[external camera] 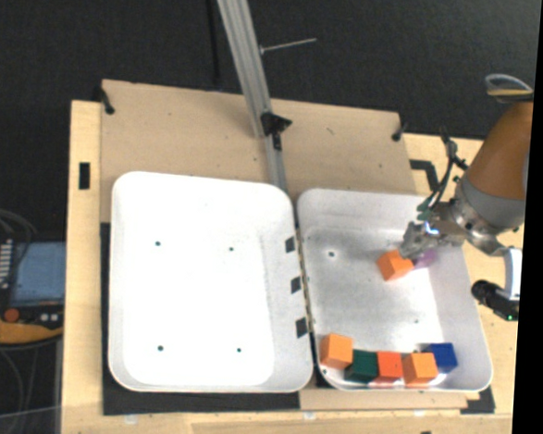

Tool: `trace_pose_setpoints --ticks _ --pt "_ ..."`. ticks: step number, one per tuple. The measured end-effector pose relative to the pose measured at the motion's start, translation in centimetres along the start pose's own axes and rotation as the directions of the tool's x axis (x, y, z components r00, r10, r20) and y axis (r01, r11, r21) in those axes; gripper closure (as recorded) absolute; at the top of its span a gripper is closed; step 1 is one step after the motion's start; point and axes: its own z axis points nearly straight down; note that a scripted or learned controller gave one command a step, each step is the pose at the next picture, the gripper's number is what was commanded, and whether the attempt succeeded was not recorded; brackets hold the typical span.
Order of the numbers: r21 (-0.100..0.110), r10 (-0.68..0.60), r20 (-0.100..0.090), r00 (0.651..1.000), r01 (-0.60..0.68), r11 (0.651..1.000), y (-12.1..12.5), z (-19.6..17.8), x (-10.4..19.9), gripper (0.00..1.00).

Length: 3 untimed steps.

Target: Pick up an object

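Note:
In the right bin (358,306), an orange block (395,265) lies tilted in the upper right part. A small purple piece (426,258) shows just to its right. My gripper (422,238) hangs directly above and slightly right of the orange block, close to both pieces. The arm, with its orange band (504,153), reaches in from the right edge. Along the bin's front wall sits a row of blocks: an orange one (337,349), a green one (364,364), two more orange ones (389,363) and a blue one (442,355).
The left bin (202,281) lies beside the right one, with a divider with dark clips (297,283) between them. A metal rail (250,61) slants up from the bins' back edge. A black fitting (489,293) sits at the right bin's right side.

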Motion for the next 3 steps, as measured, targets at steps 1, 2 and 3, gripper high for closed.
trace_pose_setpoints --ticks 1,2,3 --pt "-0.002 -0.002 0.001 1.0 0.002 1.0 -0.2 -6.4 -0.1 1.0" --pt "0.003 -0.005 -0.001 1.0 0.005 1.0 -0.1 -8.2 -0.1 1.0" --pt "0.004 -0.007 -0.002 1.0 0.007 1.0 0.6 -8.9 4.9 1.0"
